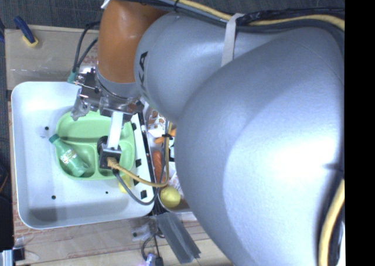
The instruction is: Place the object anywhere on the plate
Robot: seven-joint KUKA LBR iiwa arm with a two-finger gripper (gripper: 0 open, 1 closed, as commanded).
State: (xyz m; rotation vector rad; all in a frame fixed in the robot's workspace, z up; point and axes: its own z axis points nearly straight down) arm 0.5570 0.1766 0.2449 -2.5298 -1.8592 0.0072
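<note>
A light green divided plate [88, 130] lies in the left white bin [32, 142]. A small green bottle-like object [70, 158] with a pale label rests on the plate's lower left part, its darker end pointing up-left. My gripper [85, 105] hangs over the plate's upper edge, above and to the right of that object and apart from it. The wrist and orange band [120, 42] rise behind it.
The big grey arm [252, 130] covers most of the right bin. In the strip that still shows lie a yellow round fruit [170, 197] and an orange thing [158, 159]. A blue and yellow tool [26, 30] lies on the bench at top left.
</note>
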